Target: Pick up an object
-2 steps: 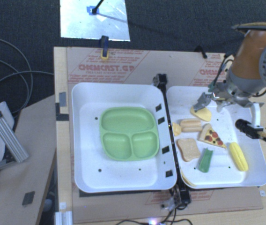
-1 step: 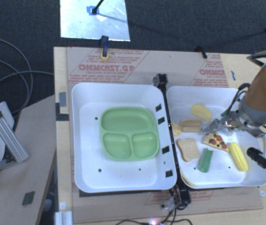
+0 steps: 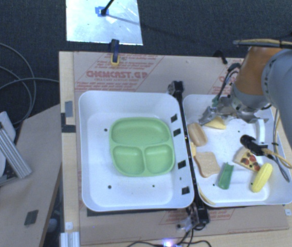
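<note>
Nearest the camera, along the front edge of the bench (image 3: pixel 135 223), sit the two white bins. The left bin (image 3: pixel 97 189) carries a green divided plate (image 3: pixel 141 145) and nothing else that can be made out. The right bin (image 3: pixel 238 199) holds the toy food. At its near side are a yellow corn cob (image 3: pixel 260 177) and a green stick (image 3: pixel 225 175), lying apart from each other. Just beyond them come a slice of toast (image 3: pixel 206 163) and a pizza slice (image 3: pixel 247 160), then a bread roll (image 3: pixel 197 134) close to the wall between the bins.

Farther back in that bin lies a yellow wedge (image 3: pixel 217 124), and the gripper (image 3: pixel 209 116) is down low right at it, at the wedge's left end, with the grey arm (image 3: pixel 285 81) reaching in behind. Whether the gripper is spread or closed cannot be told from this angle, and nothing can be seen caught in it. The wedge looks to be resting on the bin floor, not lifted.

So the pick seems to be at the reach-and-grasp stage: the gripper has a likely target beneath it, but securing it and raising it clear of the bin are yet to be shown. All the other pieces lie untouched.

At the far edge of the bench is a blue and yellow clamp (image 3: pixel 114 53), with a shiny metal sheet (image 3: pixel 104 14) beyond.
</note>
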Motion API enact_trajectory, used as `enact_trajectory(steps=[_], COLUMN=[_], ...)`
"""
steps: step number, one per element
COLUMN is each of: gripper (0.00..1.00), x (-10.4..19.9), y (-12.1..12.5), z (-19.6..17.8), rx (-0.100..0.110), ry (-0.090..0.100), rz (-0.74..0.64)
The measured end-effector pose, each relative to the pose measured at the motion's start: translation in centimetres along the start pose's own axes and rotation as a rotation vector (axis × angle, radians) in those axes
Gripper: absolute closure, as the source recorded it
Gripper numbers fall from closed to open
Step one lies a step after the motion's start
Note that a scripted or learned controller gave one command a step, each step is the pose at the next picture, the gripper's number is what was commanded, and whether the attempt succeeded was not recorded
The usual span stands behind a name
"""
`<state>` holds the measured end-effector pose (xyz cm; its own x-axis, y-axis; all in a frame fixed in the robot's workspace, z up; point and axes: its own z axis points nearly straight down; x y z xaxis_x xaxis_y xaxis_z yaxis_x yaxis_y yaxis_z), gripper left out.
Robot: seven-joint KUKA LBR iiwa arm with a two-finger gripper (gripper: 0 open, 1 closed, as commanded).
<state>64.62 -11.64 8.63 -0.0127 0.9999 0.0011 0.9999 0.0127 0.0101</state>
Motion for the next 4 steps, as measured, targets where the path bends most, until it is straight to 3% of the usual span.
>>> enact_trajectory(steps=[1,2,3,4], gripper=[0.00,0.00,0.00,0.00], x=[-4.3,-6.8,-1.3,-0.5], y=[-4.8,-16.3,-8.0,-14.7], z=[0.1,-0.1,0.0,0.0], rx=[0.011,0.010,0.002,0.007], ry=[-0.001,-0.003,0.000,-0.002], rz=[0.015,0.018,0.001,0.012])
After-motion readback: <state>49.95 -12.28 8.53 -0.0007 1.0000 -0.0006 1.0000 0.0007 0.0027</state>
